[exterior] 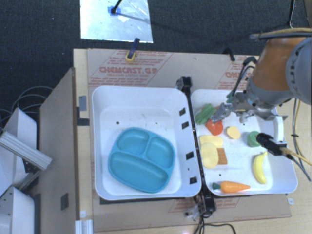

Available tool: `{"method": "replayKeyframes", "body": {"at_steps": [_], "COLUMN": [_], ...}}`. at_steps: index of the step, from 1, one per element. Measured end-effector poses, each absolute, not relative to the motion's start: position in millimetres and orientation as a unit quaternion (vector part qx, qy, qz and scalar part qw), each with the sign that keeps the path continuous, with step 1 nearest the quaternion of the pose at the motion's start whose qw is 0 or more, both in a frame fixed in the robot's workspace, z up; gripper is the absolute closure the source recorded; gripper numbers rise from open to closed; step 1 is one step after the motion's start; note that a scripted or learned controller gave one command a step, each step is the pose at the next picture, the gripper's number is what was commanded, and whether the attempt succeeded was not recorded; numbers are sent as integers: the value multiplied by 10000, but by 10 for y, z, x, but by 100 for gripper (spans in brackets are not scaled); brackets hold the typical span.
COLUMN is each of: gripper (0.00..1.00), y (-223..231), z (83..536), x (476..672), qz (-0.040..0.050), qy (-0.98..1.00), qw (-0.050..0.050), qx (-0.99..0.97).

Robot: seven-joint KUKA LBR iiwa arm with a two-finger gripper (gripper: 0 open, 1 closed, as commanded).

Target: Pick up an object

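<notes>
Camera view, gripper point(222, 112) (fingers unclear), green toy point(253, 139) half-hidden

Bench point(146, 69): brown board surface printed with red lettering. Bears two shallow white bins side by side, left bin point(105, 130) and right bin point(287, 179), touching along a black divider point(192, 130). Yellow clamp point(130, 56) at far edge.

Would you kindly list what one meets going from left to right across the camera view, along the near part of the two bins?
Blue tray → orange carrot → yellow banana.
</notes>
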State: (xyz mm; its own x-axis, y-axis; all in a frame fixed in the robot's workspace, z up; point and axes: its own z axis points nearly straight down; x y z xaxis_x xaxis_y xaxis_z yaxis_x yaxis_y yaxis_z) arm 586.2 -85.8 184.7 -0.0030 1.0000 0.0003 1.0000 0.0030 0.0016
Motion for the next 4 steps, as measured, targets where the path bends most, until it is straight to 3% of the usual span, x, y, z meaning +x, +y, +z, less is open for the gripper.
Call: {"method": "replayKeyframes", "body": {"at_steps": [1,2,3,4], "gripper": [0,100,0,0], "y": [-1027,-1022,-1022,-1354], "z": [796,953,949,845], "x": [5984,6004,6003,6693], "qz": [-10,13,12,-31], "qy": [7073,7075,7076,7099], "qw": [-7,15,13,-36], "qx": [7069,7067,7067,7043]}}
